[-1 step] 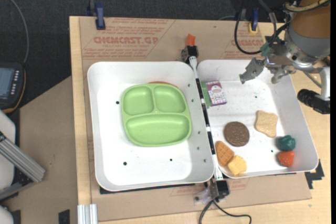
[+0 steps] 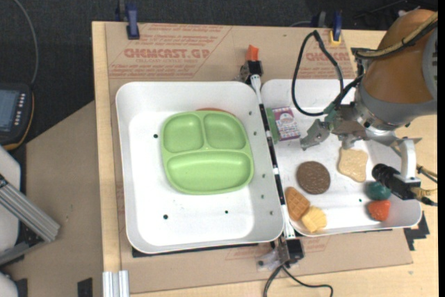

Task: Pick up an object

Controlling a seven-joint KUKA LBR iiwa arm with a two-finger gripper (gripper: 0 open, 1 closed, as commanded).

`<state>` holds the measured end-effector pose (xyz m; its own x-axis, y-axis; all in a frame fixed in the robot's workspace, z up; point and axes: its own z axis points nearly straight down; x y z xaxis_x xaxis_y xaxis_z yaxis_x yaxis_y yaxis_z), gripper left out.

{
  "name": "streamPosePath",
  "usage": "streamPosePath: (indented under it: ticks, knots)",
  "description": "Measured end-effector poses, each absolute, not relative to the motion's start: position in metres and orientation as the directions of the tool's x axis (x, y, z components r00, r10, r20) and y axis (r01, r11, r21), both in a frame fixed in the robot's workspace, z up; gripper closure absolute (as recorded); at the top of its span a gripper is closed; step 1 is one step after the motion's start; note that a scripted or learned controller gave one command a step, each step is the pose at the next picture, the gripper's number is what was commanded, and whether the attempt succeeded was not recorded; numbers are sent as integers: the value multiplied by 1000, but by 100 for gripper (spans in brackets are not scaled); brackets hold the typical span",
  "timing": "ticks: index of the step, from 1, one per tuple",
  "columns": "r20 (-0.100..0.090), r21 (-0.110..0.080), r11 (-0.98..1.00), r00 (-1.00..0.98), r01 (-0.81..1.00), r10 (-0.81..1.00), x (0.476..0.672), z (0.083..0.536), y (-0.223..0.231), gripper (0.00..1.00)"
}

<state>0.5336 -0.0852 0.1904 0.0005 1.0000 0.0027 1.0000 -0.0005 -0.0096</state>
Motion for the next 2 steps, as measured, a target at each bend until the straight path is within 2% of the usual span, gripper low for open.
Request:
streamPosePath:
  ticks: [1, 2]
  knots:
    - [1, -6, -3, 3, 1000, 1000, 521, 79, -107, 0]
    - [-1, 2, 0, 0, 1000, 1000, 529, 84, -111, 0]
